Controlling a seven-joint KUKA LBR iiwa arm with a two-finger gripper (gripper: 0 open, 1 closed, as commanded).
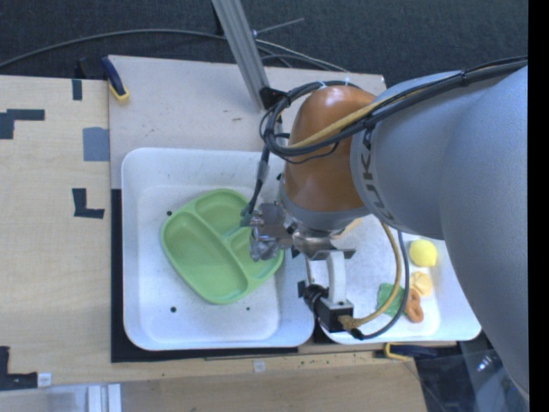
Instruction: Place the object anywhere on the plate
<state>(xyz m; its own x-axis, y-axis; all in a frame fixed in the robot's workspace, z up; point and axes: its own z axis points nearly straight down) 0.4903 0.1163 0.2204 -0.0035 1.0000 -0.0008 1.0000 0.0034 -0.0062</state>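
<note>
The grey arm (pixel 446 161) with its orange band (pixel 330 157) reaches in from the right and covers the seam between the two white bins, so much of what matters lies under it. The left bin (pixel 141 256) carries the green divided plate (pixel 206 247), which lies tilted toward the bin's right wall. The gripper (pixel 264 240) hangs over the plate's right rim, and whether it is open, closed or carrying anything cannot be told from above, because the wrist hides its tips. The right bin (pixel 450 316) holds the candidate objects near its front right corner: a yellow round piece (pixel 422 252), an orange piece (pixel 415 303) and a small green piece (pixel 388 297) just beside it. No object can be made out on the plate. The chief risk, as a judgement, is that a release here falls at the rim rather than in a compartment, so that the thing rolls off into the bin. A second risk is that the gripper is empty and the placement achieves nothing. The loose yellow cable (pixel 396 264) could also drag across the small pieces.
</note>
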